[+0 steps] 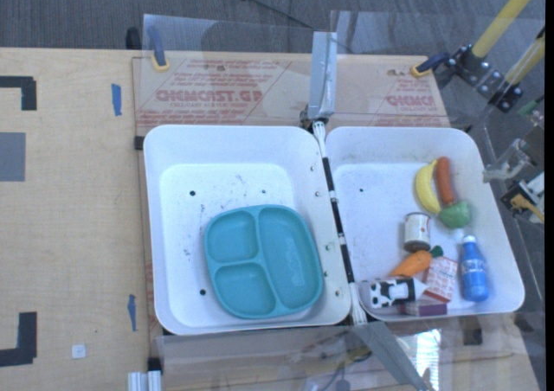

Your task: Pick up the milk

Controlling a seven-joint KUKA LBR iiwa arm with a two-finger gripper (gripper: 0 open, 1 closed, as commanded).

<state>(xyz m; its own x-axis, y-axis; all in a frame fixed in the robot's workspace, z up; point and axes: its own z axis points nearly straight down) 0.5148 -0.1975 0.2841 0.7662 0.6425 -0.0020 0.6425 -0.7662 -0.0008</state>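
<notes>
presently the cow-patterned milk carton [390, 292] is seen lying on its side at the near edge of the right bin [372, 164], just beside a carrot [410, 264]; a teal divided plate [261, 261] is held in the left bin [173, 156]

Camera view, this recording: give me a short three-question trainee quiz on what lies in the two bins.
1. True or false: the teal divided plate lies in the left bin.
2. Which item lies along the right bin's near wall, at its left corner? A. the cow-patterned milk carton B. the blue bottle C. the banana
3. Fill in: the orange item between the small can and the milk carton is a toy ____.

Key: 1 true; 2 A; 3 carrot.
</notes>
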